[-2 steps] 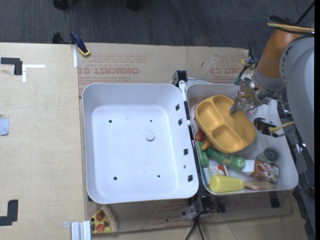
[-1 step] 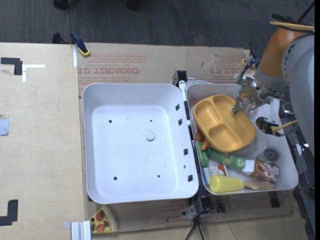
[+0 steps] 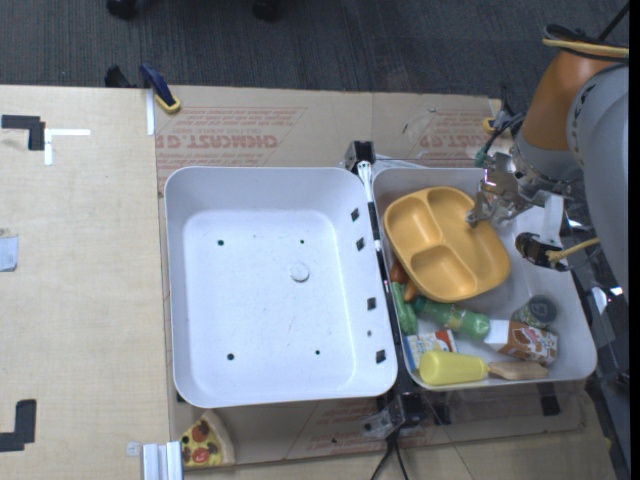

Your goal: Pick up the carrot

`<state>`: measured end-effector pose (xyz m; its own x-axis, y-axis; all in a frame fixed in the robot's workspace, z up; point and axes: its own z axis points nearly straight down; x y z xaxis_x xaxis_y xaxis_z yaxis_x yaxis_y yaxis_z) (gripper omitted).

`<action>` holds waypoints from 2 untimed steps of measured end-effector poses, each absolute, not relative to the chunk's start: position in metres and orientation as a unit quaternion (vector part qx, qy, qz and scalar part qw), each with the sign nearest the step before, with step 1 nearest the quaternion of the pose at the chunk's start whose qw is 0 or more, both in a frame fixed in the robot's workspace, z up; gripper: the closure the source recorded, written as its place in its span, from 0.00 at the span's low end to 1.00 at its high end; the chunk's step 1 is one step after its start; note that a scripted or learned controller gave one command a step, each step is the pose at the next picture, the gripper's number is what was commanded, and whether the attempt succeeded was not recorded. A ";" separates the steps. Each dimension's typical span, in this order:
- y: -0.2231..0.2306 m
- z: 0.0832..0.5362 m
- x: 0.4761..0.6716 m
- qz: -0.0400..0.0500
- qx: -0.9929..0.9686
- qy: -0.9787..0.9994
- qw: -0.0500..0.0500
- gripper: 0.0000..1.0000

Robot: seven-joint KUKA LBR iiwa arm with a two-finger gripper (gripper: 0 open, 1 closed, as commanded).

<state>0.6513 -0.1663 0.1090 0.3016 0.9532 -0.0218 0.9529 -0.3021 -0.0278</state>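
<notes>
Here the right bin (image 3: 572,298) holds a yellow divided tray (image 3: 445,243), the carrot (image 3: 397,270) at its eight o'clock; gripper (image 3: 487,208) state unclear.

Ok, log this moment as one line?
arm: over right bin | gripper: above yellow plate rim | carrot: under plate, left edge | grasp: none
</notes>
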 end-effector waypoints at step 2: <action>-0.156 0.095 0.660 0.001 -0.608 -0.794 -0.003 0.00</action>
